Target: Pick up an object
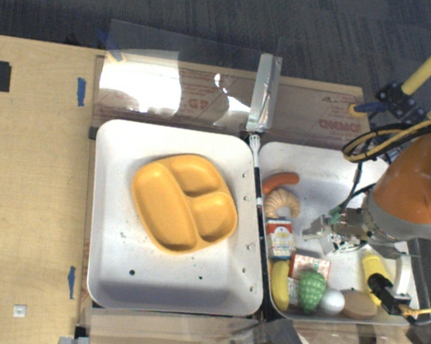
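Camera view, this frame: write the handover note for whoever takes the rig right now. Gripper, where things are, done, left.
Gripper: low over the right bin, near its middle; whether it is open or shut can't be read, and nothing shows as held.
Things: yellow divided tray alone in the left bin. Right bin's left and front sides hold small toy foods, among them a hot dog, a green round piece, a white ball and a banana.
Done: nothing lifted.
Left: grasp one object and raise it.
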